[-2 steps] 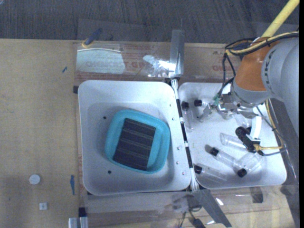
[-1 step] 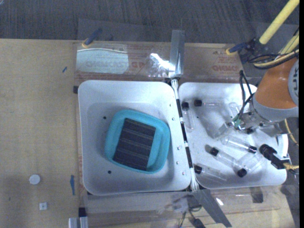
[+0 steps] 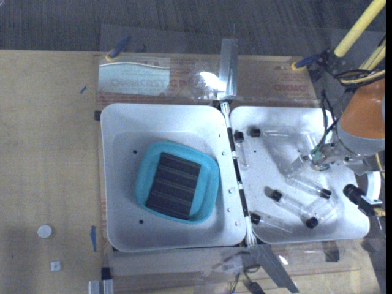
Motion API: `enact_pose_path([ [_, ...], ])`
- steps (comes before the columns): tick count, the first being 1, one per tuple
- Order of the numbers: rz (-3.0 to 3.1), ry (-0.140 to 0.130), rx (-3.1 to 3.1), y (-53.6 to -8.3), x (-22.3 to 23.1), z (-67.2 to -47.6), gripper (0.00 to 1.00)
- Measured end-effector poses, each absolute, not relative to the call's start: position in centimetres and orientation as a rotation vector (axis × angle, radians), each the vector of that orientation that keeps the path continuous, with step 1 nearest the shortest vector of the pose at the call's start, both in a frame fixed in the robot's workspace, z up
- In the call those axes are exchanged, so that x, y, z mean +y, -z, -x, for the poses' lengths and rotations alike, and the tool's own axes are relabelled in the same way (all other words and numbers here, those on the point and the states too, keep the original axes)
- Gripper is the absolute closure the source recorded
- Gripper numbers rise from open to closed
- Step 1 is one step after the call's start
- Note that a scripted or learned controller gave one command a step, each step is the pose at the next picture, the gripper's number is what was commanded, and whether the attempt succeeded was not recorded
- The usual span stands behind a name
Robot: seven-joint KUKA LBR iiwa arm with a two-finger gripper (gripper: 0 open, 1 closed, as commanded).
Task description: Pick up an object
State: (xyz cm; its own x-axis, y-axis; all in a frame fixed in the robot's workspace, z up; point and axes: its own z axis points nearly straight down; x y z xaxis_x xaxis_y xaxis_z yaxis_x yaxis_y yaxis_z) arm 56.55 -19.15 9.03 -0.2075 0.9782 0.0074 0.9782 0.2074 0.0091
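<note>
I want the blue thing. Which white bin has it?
The left bin holds the blue tray. The right bin holds clear tubes with black caps instead.

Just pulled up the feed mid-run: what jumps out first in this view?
The blue tray with a dark ribbed insert sits alone in the left bin, the boldest colour on the bench. The right bin holds a scatter of clear tubes with black caps. The arm's orange band hangs over that bin's right edge.

Tray (image 3: 177,182) in left bin (image 3: 122,133) — vials (image 3: 294,198) in right.
</note>
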Motion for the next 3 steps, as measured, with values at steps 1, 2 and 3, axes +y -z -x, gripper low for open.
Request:
enact_pose_path([
  [1, -1.973, -0.013, 2.429, -10.0, -19.5, -56.6, 1.00],
  [2, -2.302, 0.000, 2.133, -21.3, -20.0, -59.4, 1.00],
  [3, -2.296, 0.001, 2.134, -22.3, -20.0, -59.5, 1.00],
])
